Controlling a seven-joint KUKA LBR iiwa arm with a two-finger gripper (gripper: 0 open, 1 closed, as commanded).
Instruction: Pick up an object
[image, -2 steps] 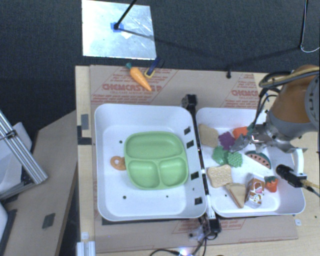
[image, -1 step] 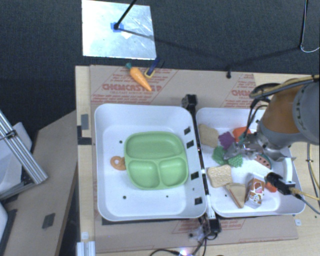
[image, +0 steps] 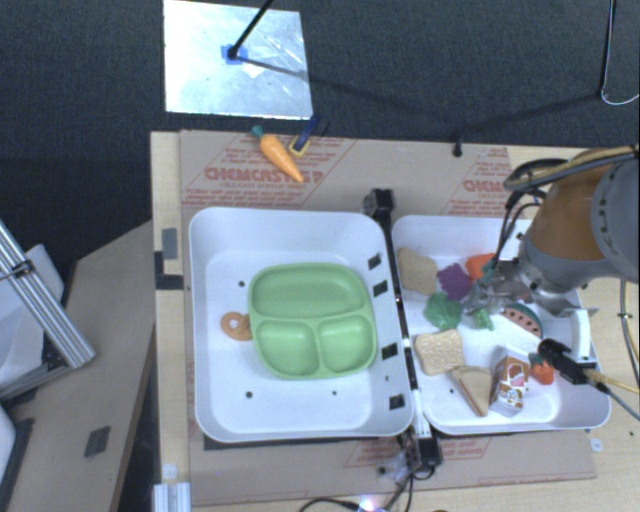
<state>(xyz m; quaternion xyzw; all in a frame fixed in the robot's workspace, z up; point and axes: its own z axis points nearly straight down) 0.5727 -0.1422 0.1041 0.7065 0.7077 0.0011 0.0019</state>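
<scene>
Bench: a cardboard sheet (image: 400, 165) printed in red, laid over a pale wooden top on dark carpet, bears two shallow white bins side by side.

Left bin (image: 215, 300): one green divided plate (image: 310, 320) at its centre, three compartments; one small brown pretzel-shaped ring (image: 236, 326) just beside the plate's left edge.

Right bin (image: 580, 405): a crowded lot of toy food, presumably heaped here as the stock to pick from. Entries:
- tan bread slice (image: 418, 270), near the far-left corner;
- purple piece (image: 455, 281), just right of it;
- green leafy piece (image: 442, 310), at the middle;
- square cracker-like slice (image: 439, 351), near the left wall;
- brown wedge (image: 472, 388), toward the near edge;
- small carton (image: 511, 385), touching the wedge's right side;
- watermelon slice (image: 522, 320), right of middle;
- small red-orange piece (image: 478, 264) at the far side, partly behind the arm.

Outside the bins: a toy carrot (image: 279, 157) on the cardboard's far edge, well apart from everything else and probably out of play.

Arm: grey with an orange band, reaching in from the right over the right bin. Gripper (image: 487, 298) sits low among the green piece, the purple piece and the watermelon slice. Its hand is blurred against the clutter; whether it is released or clenched cannot be told, and nothing can be seen in it.

Judgement: the pick is at the descent-or-grasp stage, nothing lifted; the close packing risks a nudge, not a catch.
</scene>
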